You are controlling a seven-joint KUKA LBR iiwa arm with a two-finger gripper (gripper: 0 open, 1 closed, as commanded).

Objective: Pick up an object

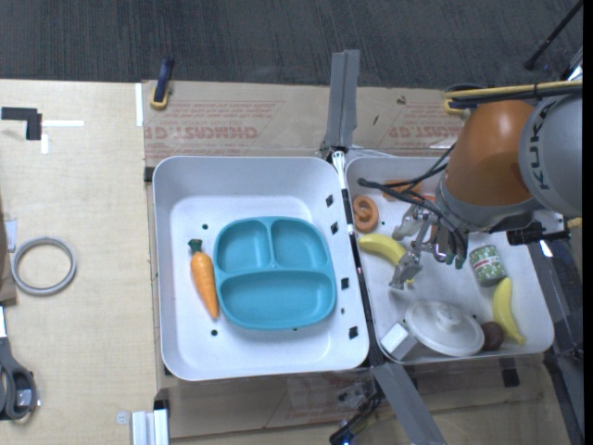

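My gripper (419, 254) hangs low in the right bin (537, 341), just right of a yellow banana (378, 246) whose near end lies under it. Nothing can be seen held in it. A green-labelled can (486, 264) stands just to its right. A second banana (505, 310) lies against the bin's right side. An orange ring (366, 212) sits near the bin's left wall. A white round lid (447, 327) lies at the front, with a small brown object (493, 337) beside it.
The left bin (176, 276) holds a teal divided plate (275, 273) and a toy carrot (204, 280) to its left. A small white block (396, 341) sits in the right bin's front left corner. A grey tape roll (41, 265) lies on the bench at far left.
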